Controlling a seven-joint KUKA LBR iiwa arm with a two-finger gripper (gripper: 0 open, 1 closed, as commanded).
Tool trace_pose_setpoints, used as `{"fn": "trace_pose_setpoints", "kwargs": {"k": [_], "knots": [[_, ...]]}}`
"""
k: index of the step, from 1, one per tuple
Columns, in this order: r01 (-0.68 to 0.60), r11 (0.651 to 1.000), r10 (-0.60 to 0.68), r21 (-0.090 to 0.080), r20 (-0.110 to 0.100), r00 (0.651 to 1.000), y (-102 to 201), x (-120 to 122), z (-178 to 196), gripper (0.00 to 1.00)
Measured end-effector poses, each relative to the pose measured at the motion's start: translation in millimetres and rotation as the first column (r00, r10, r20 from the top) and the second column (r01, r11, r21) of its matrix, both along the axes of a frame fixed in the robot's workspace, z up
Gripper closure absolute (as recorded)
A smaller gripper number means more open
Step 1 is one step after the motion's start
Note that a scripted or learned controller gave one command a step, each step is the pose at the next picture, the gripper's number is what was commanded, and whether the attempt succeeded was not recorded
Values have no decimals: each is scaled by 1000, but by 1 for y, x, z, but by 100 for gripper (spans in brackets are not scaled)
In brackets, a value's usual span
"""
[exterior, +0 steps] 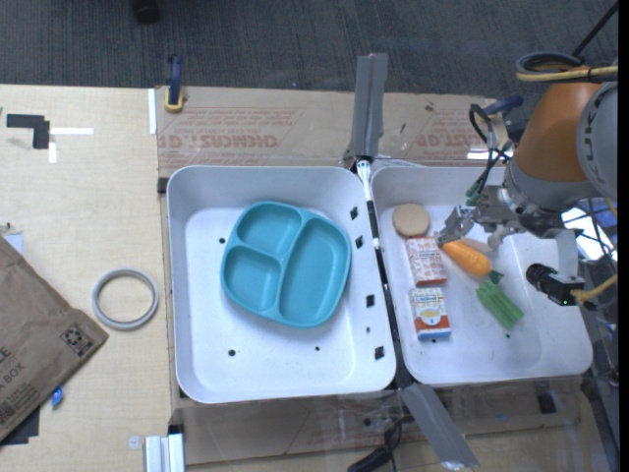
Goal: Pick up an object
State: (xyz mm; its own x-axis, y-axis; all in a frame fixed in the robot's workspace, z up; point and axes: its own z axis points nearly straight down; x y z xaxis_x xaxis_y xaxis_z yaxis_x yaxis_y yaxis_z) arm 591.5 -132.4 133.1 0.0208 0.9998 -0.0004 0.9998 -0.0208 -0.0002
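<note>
Fingers (462,226) of the grey arm's gripper hung low over the far part of the right bin, but whether they were spread or pressed together could not be told from this slanted view; nothing showed between them. Just near and to the right of them lay the orange plastic carrot with its green top (468,258), its long axis running from far-left to near-right, so the closest object sat almost under the tips and slightly nearer.

Largest on the tan wooden worktop (79,205) were the two shallow white plastic bins: the left bin (197,362) carried a smooth teal plastic plate with three compartments (286,262), and the right bin (531,357) carried the small things. Left of the carrot were two small printed cartons, one red-and-white (425,261) and one with yellow (430,315) nearer, lying end to end. A green ridged toy vegetable (500,304) lay near-right of the carrot, and a round tan biscuit-like disc (412,220) sat farthest. Outside the bins, a ring of tape (126,297) rested on the worktop at left.
</note>
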Motion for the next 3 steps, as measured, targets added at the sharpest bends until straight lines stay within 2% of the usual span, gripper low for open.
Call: {"fn": "trace_pose_setpoints", "kwargs": {"k": [1,2,3], "knots": [[-43,999,43,0,-1,999,-29,-14,-42,0],[-40,999,40,0,-1,999,-30,-14,-33,100],[-1,1000,1,-1,-1,1000,61,18,64,100]]}}
